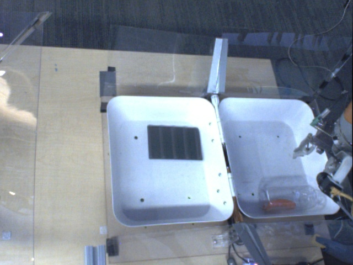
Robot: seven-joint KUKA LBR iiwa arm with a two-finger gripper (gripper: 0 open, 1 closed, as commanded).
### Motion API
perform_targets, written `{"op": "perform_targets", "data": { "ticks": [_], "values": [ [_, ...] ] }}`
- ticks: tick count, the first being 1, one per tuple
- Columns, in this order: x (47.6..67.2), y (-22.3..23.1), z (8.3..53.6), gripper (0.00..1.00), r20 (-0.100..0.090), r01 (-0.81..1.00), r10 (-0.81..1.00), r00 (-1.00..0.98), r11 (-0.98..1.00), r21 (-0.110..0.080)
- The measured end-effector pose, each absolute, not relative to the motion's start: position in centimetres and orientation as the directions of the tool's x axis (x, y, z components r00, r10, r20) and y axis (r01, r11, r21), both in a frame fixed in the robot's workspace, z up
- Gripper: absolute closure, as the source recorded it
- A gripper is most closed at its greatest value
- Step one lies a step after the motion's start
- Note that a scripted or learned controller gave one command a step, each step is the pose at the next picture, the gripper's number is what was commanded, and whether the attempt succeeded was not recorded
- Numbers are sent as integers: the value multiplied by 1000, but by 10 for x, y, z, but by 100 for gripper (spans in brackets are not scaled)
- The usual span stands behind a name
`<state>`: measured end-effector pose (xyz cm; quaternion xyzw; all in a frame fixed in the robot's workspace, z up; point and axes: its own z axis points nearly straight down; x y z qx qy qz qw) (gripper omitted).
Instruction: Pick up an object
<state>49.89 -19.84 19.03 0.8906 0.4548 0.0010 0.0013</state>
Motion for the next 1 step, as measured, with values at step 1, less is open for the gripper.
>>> {"op": "perform_targets", "data": {
  "ticks": [1],
  "values": [
    [489, -161, 280, 0, 3, 682, 682, 732, -732, 6]
  ]
}}
